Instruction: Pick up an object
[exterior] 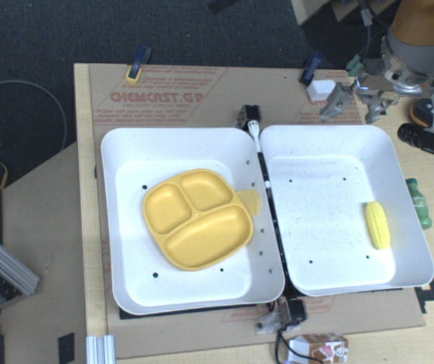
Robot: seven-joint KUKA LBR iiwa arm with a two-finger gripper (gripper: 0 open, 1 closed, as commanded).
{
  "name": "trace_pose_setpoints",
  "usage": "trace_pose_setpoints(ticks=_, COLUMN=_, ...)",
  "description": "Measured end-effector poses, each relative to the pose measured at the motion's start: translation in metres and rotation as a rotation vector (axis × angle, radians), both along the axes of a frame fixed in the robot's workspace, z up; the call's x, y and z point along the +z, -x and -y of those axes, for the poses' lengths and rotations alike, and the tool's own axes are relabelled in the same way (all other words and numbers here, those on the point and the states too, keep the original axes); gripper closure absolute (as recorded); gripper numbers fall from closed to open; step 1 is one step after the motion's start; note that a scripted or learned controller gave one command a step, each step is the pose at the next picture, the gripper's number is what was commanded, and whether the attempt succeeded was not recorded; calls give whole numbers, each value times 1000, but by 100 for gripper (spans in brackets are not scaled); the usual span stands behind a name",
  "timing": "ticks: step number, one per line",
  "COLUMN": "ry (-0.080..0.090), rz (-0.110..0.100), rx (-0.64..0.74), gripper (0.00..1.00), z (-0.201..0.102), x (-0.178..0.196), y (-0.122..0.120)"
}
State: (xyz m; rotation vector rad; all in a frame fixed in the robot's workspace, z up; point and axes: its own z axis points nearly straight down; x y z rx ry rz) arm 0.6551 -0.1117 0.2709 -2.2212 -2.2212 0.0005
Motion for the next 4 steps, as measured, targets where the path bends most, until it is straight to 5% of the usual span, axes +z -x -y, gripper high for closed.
trace_pose_setpoints(ticks=1, ry=1, rz=16, rx=4, gripper=0, z=-26, x=128, y=70)
trace_pose_setpoints(ticks=3, ry=-4, rz=11, rx=11, gripper=0, z=-165, x=270, y=131)
trace_pose_setpoints(ticks=4, ry=-2, rz=-2, rx=7, gripper=0, z=-208, x=265, y=178)
